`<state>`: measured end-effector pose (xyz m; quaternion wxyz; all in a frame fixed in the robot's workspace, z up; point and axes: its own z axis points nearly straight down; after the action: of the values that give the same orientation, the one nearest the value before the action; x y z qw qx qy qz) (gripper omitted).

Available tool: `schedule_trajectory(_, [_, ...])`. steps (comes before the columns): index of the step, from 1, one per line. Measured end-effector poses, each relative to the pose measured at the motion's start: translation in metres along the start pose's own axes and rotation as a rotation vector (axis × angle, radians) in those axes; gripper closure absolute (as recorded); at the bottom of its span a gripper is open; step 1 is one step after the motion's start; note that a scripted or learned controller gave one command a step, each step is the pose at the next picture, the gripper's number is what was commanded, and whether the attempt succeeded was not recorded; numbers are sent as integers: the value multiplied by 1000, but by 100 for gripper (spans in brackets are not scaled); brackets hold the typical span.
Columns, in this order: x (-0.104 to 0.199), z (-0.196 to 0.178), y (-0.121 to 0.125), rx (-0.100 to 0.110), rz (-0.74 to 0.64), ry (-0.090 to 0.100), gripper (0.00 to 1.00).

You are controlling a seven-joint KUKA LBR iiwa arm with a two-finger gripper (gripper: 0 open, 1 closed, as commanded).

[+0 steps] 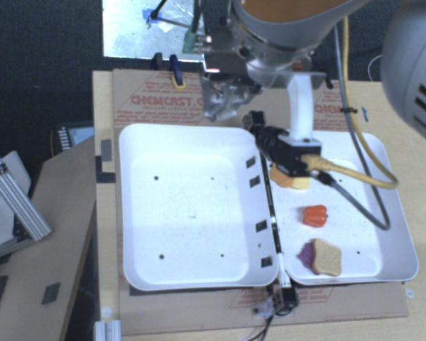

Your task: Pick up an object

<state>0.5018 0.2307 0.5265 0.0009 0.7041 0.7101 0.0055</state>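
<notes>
1. Tan bread slice [328,259]: right bin [366,263], near edge, touching purple item [306,254].
2. Orange-red pepper [314,216]: just behind.
3. Yellow piece [292,182]: farther back.
4. My gripper [224,105]: above left bin's [184,204] far rim; whether clenched or released, cannot tell.

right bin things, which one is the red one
The red-orange piece, alone in the middle of the right bin. Farther back lies a yellow-orange piece, partly hidden; nearer the front a tan slice rests against a purple piece.
</notes>
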Motion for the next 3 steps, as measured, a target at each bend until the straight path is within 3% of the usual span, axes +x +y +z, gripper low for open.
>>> schedule_trajectory(1, [3, -8, 56, 7, 8, -6, 100])
schedule_trajectory(2, [-15, -9, 8, 7, 5, -5, 100])
schedule_trajectory(3, [4, -8, 7, 8, 3, -5, 100])
